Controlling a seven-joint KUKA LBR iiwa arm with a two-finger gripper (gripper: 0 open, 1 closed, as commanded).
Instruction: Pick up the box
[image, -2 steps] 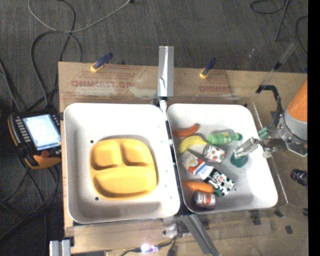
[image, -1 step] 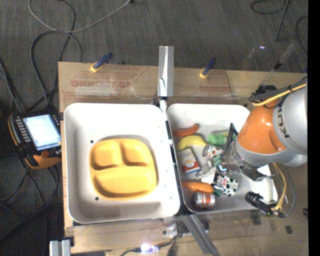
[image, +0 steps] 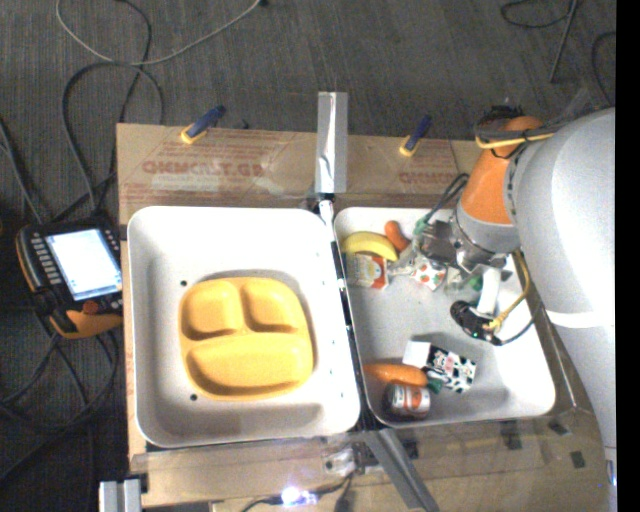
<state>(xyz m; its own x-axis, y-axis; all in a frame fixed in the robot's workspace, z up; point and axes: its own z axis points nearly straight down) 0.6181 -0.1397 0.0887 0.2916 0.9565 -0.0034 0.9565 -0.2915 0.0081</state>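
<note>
1. Arm reaches in from the right; the hand (image: 432, 262) sits low over the far part of the right bin (image: 520, 395), near its middle.
2. Fingers are hidden in clutter under the wrist; cannot tell how far open the hand is, or whether it has hold of anything.
3. The box (image: 441, 364), white with black markings, lies in the near half of the right bin, well apart from the hand.
4. An orange carrot (image: 392, 373) and a can (image: 407, 401) lie just beside the box, toward the bin's near left corner.
5. A banana (image: 367, 243) lies at the bin's far left corner.
6. Left bin (image: 150, 330) bears a yellow compartment tray (image: 246, 335), roughly central.
</note>
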